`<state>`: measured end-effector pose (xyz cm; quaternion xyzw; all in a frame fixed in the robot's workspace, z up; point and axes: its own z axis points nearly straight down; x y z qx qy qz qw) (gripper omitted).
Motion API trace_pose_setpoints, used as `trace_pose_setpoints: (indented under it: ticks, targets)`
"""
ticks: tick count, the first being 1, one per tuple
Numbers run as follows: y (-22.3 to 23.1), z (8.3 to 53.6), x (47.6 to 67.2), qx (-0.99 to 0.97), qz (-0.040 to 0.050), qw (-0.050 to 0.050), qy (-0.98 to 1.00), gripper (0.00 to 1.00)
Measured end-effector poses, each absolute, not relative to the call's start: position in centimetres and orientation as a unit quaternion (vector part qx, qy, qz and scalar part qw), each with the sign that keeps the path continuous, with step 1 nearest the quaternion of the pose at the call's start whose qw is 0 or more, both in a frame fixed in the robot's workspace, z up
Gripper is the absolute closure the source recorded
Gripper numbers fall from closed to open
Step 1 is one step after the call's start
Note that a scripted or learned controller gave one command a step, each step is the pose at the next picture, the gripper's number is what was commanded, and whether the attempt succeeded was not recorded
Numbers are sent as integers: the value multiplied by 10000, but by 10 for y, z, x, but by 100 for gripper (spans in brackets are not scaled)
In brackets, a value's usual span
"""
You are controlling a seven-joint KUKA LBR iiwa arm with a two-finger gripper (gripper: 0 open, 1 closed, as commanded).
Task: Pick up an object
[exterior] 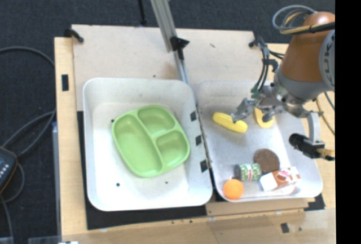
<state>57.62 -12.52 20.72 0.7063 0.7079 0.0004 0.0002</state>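
**Pincer over the right bin**

The left bin (96,124) holds a green divided plate (150,140). In the right bin (225,96), the arm's pincer (247,112) hangs open, touching a yellow corn cob (229,122). Near the front lie a brown disc (266,159), carton (280,179), can (248,171) and orange (233,188).

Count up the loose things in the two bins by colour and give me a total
Yellow: 2, corn piece and another piece
Green: 2, divided plate and small can
Orange: 1, ball
Brown: 1, disc
Red and white: 1, carton
Total: 7
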Motion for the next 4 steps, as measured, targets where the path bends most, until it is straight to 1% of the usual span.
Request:
trace_pose_setpoints:
  ticks: [1,2,3,4]
  targets:
    - [-125,207,576,7067,6,4,7075,0]
    - [-129,145,571,7073,-19,-10,7069,0]
    - [-130,98,570,7075,-18,-10,7067,0]
    - [-131,112,572,7097,11,18,7045,100]
